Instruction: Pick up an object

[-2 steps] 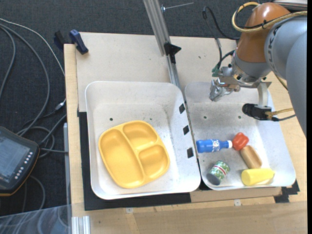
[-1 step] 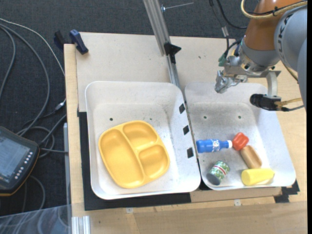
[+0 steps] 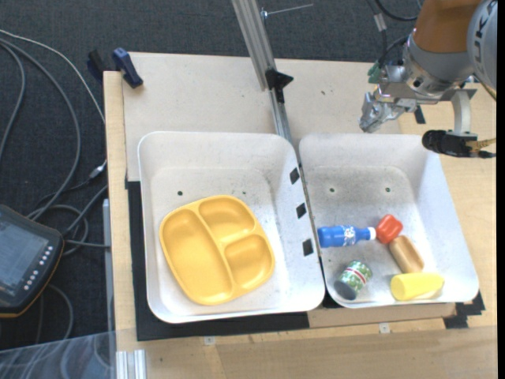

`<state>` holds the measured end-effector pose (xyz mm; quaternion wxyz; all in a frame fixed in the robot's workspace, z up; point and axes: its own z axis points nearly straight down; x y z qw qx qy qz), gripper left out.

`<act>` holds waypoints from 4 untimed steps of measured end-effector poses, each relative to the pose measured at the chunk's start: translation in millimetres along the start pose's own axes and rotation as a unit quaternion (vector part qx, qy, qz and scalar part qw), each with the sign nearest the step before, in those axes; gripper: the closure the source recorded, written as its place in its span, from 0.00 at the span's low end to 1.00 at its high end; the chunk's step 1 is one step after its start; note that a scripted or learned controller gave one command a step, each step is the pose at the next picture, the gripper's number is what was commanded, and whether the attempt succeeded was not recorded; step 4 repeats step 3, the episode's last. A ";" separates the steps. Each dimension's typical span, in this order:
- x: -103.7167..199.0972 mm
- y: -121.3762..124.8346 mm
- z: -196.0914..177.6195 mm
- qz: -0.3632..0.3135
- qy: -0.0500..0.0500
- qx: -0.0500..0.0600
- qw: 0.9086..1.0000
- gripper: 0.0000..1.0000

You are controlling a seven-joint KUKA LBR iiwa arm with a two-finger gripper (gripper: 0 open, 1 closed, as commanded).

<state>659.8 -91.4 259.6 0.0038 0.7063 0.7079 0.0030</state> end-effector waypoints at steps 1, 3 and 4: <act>61.7 1.2 2.0 -0.003 0.002 0.005 1.000 1.00; 168.0 -26.4 16.9 -0.002 0.002 0.007 1.000 1.00; 168.0 -26.4 16.9 -0.002 0.002 0.007 1.000 1.00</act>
